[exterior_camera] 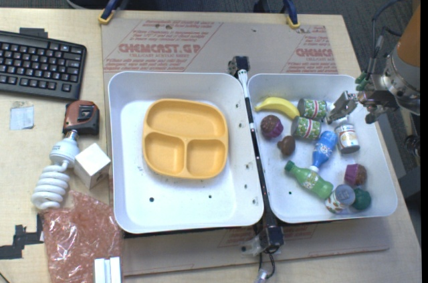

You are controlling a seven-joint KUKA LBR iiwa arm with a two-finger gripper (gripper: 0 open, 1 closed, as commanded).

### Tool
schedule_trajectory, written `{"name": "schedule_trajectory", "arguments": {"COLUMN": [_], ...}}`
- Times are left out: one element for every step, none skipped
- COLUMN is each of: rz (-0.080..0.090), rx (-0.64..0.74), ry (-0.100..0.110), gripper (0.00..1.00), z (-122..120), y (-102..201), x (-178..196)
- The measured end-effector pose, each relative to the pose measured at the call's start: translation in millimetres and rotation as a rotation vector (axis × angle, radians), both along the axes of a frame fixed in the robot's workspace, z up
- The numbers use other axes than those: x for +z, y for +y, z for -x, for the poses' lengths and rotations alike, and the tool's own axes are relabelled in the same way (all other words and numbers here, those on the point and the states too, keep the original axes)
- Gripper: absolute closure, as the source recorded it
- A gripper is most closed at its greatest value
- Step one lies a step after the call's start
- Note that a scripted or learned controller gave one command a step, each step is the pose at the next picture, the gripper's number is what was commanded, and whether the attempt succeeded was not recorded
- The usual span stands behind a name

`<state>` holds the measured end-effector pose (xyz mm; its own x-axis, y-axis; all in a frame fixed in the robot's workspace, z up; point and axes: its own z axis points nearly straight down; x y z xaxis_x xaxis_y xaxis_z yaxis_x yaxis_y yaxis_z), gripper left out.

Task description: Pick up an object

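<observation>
The right bin (384, 161) holds several small items: a banana (277, 106), two green cans (309, 118), a dark red ball (271, 126), a brown lump (287, 145), a blue bottle (324, 148), a white-labelled can (347, 138), a green bottle (309, 180), a purple piece (355, 174), a grey lid (344, 195) and a green ball (362, 200). My gripper (356, 108) hangs over the bin's upper right corner, just above the white-labelled can. It is open, with nothing between its fingers.
The left bin (127, 195) holds a yellow divided plate (186, 139). Left of the bins lie a keyboard (40, 64), a tape measure (81, 117), a spiral bulb (55, 174), a white cube (92, 164) and a pink bag (80, 235). Clamps (289, 11) grip the board's far edge.
</observation>
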<state>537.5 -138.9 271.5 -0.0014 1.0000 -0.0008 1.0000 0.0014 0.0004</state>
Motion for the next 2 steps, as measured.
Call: {"name": "schedule_trajectory", "arguments": {"rz": [-0.001, -0.001], "rx": [-0.003, -0.001], "ry": [0.000, 0.000], "gripper": [0.00, 0.00], "z": [60, -32], "y": [21, 37], "x": [-160, -179]}}
